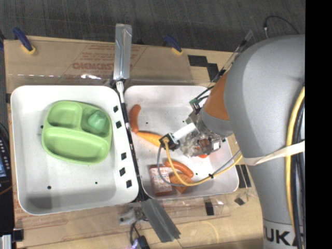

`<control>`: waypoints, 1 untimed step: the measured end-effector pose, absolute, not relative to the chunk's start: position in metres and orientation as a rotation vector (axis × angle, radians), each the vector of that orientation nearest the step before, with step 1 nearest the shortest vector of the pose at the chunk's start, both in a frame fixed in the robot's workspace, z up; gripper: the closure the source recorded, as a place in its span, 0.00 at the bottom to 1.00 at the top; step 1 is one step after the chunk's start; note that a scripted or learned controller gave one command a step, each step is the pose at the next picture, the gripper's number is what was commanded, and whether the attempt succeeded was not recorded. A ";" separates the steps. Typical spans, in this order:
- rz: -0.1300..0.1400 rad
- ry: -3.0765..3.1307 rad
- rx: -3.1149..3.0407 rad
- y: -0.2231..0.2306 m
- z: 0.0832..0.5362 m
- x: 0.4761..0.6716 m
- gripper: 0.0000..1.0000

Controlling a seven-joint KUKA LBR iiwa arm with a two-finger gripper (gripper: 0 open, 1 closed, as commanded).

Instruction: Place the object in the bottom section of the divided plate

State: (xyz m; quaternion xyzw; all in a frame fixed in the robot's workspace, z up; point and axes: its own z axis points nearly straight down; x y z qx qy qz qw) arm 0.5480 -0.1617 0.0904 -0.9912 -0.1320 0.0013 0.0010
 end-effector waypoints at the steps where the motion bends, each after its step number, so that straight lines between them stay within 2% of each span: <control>1: 0.007 -0.399 -3.113 -0.143 0.089 0.641 1.00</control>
